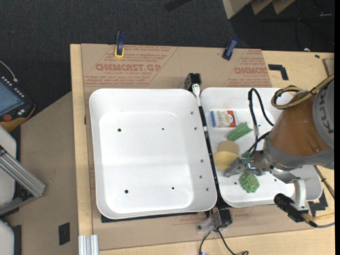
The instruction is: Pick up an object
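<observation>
Four things lie in the right bin [313, 187]: a box [223, 118], a green stick [238, 132], a tan ball [226, 156] and a bumpy green ball [248, 183]. The stick's long side points up-right, tilted. The left bin [106, 142] sits just beside. The gripper [237, 167] is low between the two balls; I cannot tell if it holds anything.

Grey arm [324, 110], wide orange band [295, 132], black cable [254, 110] looping alongside.
</observation>
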